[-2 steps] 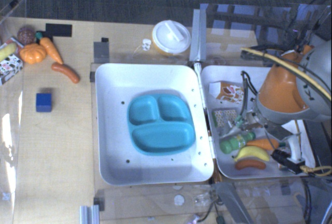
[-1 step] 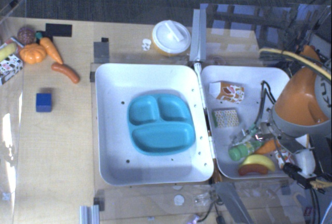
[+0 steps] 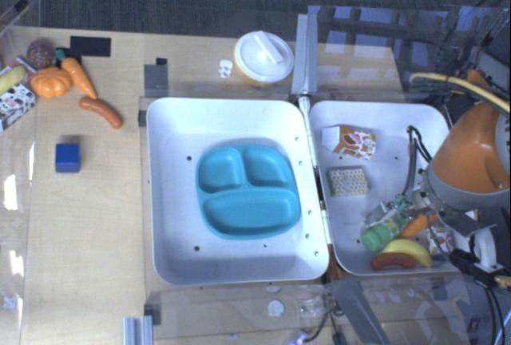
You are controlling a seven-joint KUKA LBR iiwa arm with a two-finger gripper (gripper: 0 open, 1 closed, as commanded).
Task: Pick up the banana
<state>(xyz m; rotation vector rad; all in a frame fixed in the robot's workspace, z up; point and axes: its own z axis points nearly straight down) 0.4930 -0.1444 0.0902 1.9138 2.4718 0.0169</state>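
Camera view: banana (image 3: 409, 249) is seen near-right, wedged among toys; likely light, stiff, slick (probably plastic), best pinched across its middle. Gripper (image 3: 435, 220) state cannot be told.

We are looking down on a pale wooden bench (image 3: 96, 208) that is carrying two shallow white bins: the left bin (image 3: 168, 200) is sitting mid-frame, the right bin (image 3: 351, 116) just beside it. At the upper left, a small pumpkin (image 3: 49, 83), a carrot (image 3: 78, 76) and a sausage (image 3: 102, 112) are lying together. Below them a blue cube (image 3: 68, 157) is resting alone. A white-lidded cup (image 3: 263, 57) is standing at top centre.
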